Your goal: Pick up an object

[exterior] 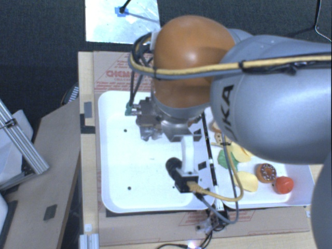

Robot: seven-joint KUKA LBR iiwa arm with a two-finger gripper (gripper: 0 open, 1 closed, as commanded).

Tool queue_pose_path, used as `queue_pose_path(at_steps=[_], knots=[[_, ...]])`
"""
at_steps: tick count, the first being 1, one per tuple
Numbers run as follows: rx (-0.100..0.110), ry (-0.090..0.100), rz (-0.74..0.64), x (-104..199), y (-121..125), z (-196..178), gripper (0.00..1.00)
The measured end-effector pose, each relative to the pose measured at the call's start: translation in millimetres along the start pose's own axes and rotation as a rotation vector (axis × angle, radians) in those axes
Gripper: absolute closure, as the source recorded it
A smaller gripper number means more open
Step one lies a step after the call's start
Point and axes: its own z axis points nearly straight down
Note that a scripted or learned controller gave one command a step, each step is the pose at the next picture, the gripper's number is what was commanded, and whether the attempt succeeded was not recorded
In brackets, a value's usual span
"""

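A dark carpet (41, 45) surrounds a bench (86, 160) topped with red-printed cardboard (111, 74), on which two white bins sit side by side.

The toys to pick from all lie in the right bin (262, 200), bunched in its near part. A red tomato (284, 184) sits furthest right, touching or just beside a brown doughnut (266, 172) with sprinkles. To the left of the doughnut lies a yellow fruit (247, 181), and above that a second yellow piece (240, 151) beside a green piece (224, 158). The arm partly covers these last two, so what they are cannot be told.

The claw (150, 122) hangs over the far part of the left bin (129, 165), well apart from the toys. The wrist and its orange band (192, 56) hide it from above, so I cannot tell whether it is open or closed, and nothing can be seen in its hold. The grey arm (280, 97) crosses over the right bin from the right edge.

Beyond the bins, a shiny sheet (122, 12) lies on the carpet. At the left edge stands a slanted aluminium rail (21, 139).
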Motion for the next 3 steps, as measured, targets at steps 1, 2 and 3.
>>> queue_pose_path(at_steps=[1, 2, 3], knots=[[-0.005, 0.001, 0.002, -31, 17, -182, 1.00], [0.027, -0.012, -0.003, 1, -4, -36, 1.00], [0.007, -0.003, -0.001, -2, 0, -106, 1.00]])
